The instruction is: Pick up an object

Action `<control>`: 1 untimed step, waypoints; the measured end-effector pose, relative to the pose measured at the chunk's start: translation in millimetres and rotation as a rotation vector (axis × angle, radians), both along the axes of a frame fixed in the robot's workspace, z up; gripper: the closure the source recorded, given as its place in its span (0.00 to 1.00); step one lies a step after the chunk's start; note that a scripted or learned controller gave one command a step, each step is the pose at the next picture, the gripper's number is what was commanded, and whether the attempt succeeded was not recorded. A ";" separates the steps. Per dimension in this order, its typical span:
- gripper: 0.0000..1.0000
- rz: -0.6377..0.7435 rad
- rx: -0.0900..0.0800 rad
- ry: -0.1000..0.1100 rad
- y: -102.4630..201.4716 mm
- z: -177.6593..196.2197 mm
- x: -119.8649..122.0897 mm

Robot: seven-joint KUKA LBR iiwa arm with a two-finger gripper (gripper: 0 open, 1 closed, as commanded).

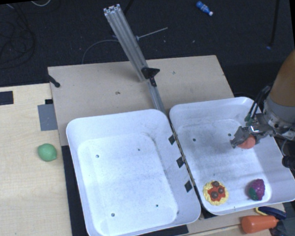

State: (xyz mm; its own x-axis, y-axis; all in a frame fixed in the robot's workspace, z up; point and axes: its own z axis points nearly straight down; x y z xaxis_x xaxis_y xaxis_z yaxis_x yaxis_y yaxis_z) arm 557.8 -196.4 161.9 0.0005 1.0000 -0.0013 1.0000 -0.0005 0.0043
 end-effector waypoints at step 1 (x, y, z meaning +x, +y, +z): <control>1.00 0.000 0.000 0.001 -4.2 42.1 0.9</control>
State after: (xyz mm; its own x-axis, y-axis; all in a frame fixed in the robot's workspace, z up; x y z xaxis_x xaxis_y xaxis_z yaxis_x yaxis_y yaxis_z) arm 558.7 -200.6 204.1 0.0007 1.0000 -0.0009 1.0000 -0.0007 0.0028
